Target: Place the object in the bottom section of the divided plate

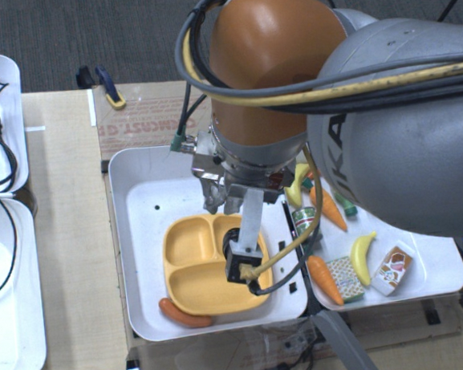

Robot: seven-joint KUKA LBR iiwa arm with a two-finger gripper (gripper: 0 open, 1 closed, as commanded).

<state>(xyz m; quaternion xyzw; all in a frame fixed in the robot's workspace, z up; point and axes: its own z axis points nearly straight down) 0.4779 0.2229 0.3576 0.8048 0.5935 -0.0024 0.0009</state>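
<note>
1. The grey arm (403, 125) is closest to the lens. Its bulk and orange band (276, 47) fill the upper right of the view. They hide the far end of both bins.
2. The gripper (219, 196) hangs below the wrist, over the far rim of the divided plate (201, 294). Its tip is lost in shadow and wrist hardware, so I cannot tell if it is open or closed, or if it holds anything.
3. The yellow plate lies flat in the white bin (139, 228). It has two small sections on the far side and one wide section on the near side. The right part of the plate is covered by robot parts.
4. A reddish sausage (186, 313) lies on the bin floor, outside the plate and against its near left rim.
5. The second bin (440, 271), to the view's right, is partly covered by the arm.
   - In the open are a carrot (328, 205), another carrot (324, 281), a banana (362, 257) and a small carton (392, 269).
   - A green-labelled bottle (303, 220) and a second banana (298, 186) are half hidden under the wrist.
</note>
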